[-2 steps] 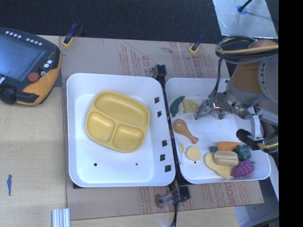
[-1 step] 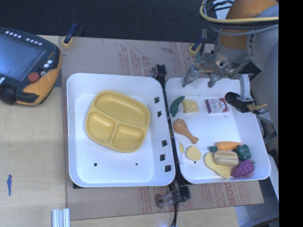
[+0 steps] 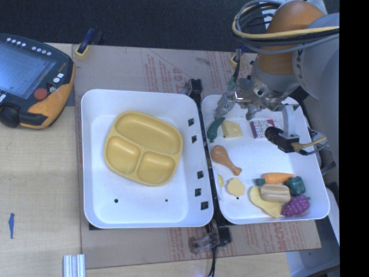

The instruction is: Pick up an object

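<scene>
The gripper (image 3: 239, 98) hangs over the far left corner of the right bin (image 3: 314, 154). Just below it lie a pepper (image 3: 215, 128) and a cheese wedge (image 3: 232, 130), with a drumstick (image 3: 225, 159) nearer the camera. Further toward the near right corner sit a carrot (image 3: 277, 178), a hot dog (image 3: 274, 193), a banana (image 3: 260, 202) and grapes (image 3: 295, 205) clustered together. To the gripper's left, in the left bin (image 3: 92, 172), rests a divided tray (image 3: 143, 148). A teach pendant (image 3: 31, 79) lies far left on the bench.
</scene>
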`<state>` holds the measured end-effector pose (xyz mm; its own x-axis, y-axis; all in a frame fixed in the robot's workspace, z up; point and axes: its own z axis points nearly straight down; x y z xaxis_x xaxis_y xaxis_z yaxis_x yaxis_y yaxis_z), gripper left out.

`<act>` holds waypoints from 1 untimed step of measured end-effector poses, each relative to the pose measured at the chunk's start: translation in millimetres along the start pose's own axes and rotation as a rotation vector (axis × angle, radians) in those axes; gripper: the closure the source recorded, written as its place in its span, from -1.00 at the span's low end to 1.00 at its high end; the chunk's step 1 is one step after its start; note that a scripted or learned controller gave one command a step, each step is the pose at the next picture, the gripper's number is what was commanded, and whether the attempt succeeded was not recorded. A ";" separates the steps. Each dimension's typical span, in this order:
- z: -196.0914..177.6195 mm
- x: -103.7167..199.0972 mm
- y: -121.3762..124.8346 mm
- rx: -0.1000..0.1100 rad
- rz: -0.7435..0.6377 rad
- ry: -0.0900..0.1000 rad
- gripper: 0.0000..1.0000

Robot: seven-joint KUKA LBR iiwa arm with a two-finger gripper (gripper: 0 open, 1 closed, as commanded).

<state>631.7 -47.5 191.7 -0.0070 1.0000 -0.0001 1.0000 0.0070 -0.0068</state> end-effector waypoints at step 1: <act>68.7 -57.2 25.8 -0.006 0.005 -0.002 -1.00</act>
<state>657.4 -104.5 122.8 -0.0024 1.0000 -0.0023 1.0000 0.0024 -0.0010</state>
